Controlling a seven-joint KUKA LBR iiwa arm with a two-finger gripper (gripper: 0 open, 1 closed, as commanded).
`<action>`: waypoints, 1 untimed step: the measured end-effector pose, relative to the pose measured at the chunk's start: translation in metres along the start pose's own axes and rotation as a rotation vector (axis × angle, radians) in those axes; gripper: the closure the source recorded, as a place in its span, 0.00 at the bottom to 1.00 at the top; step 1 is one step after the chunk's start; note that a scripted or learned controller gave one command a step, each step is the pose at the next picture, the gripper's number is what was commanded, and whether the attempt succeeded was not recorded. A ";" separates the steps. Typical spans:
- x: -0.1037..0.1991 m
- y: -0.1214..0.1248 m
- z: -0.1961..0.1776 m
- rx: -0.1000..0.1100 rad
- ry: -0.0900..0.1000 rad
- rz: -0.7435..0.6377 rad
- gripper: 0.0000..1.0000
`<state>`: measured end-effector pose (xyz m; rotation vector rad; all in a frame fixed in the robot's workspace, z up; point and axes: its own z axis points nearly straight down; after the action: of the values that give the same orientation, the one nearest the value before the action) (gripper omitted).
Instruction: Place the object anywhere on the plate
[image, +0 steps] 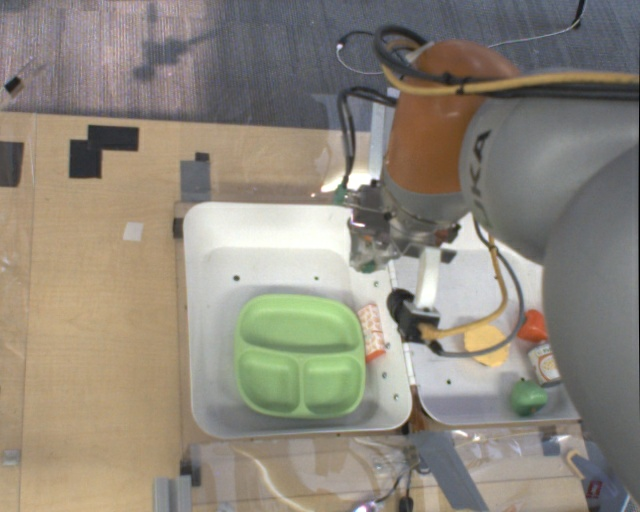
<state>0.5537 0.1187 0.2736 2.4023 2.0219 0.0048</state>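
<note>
A green plate (298, 352) with three compartments lies in the left white bin (215, 300). A small orange-and-white packet (372, 332) rests just off the plate's right rim, on the bin floor near the wall between the bins. My gripper (367, 250) hangs over the left bin's far right corner, above and behind the packet and apart from it. The grey arm and orange wrist band cover most of what is beneath it.
The right bin (450, 400) holds a yellow flat piece (488, 343), an orange-red item (533, 324), a green round item (527, 397) and a small jar-like item (546, 366). The arm covers much of this bin.
</note>
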 end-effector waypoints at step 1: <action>0.069 -0.035 0.077 0.005 -0.001 0.055 1.00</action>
<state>0.5310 0.1925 0.1963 2.4596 1.9563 -0.0017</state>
